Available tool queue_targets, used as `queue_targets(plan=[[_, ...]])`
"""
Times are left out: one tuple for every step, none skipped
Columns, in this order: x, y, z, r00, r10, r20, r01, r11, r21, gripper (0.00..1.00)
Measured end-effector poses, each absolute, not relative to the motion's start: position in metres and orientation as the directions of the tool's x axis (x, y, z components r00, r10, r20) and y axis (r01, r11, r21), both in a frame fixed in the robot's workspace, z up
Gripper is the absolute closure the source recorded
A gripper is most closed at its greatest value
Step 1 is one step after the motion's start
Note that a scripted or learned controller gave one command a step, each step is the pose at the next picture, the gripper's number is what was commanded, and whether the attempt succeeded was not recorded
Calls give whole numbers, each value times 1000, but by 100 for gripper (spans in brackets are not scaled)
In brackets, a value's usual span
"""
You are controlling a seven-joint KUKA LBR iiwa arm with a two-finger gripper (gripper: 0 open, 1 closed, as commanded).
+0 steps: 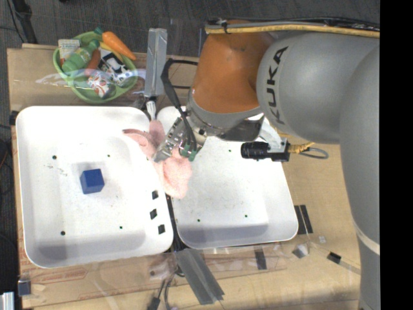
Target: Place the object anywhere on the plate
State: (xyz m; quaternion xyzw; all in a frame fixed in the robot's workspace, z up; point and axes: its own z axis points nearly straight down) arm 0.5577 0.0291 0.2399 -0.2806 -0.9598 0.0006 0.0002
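- The arm (303, 76) is seen reaching in from the right, its grey body and orange band covering the upper part of the right bin (239, 212).
- The bench (316, 192) is seen to carry two white bins side by side; the left bin (51, 192) lies wholly in sight.
- A green bowl (97, 66) heaped with toy food and small packets is set beyond the left bin, at the bench's far left corner.
- A pink plate (175, 176), or something like one, is seen draped over the rims where the two bins meet; its exact shape cannot be told.
- The gripper (175, 144) is pointed down and to the left, directly over the pink plate; whether it is released or clenched cannot be told.
- A blue cube (92, 180) is seen on the floor of the left bin, well apart from the plate and from the gripper.
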Motion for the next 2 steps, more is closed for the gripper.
queue_targets(plan=[[547, 83, 242, -986, 166, 3, 166, 986, -2, 100], [546, 133, 233, -1000, -1, 2, -1, 1000, -1, 100]])
